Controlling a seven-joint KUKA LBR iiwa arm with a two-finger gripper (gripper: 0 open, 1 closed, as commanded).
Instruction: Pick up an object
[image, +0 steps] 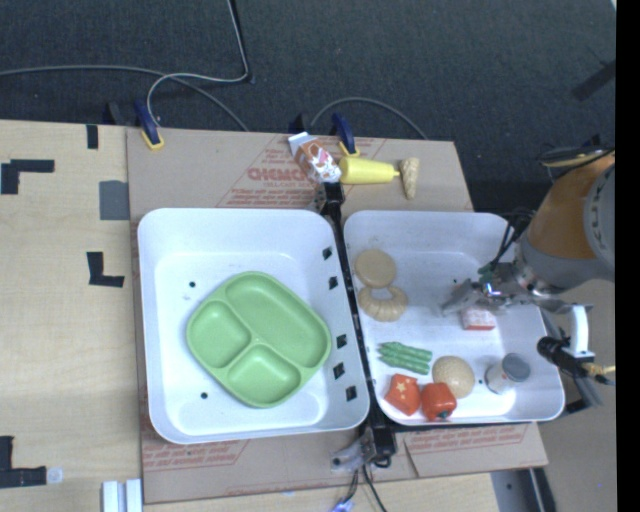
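So going left to right: the left bin has just a green divided plate sitting in the middle of it, not involved in anything as far as I can tell.

The right bin is where the action is. Near its left wall there's a tan round thing with a ring-shaped piece just below it, then green beans, and along the lower edge a red pepper, a tomato, a beige round lump and a small grey cylinder.

The claw is down in the right-middle of that bin, right above a small white and red packet, which looks like the target. The packet is lying on the bin floor, so I'd say nothing is lifted yet. Can't honestly tell from this angle what the claw is doing, it's too small and blurry.

So progress: the approach looks done, the grab and lift are both left.
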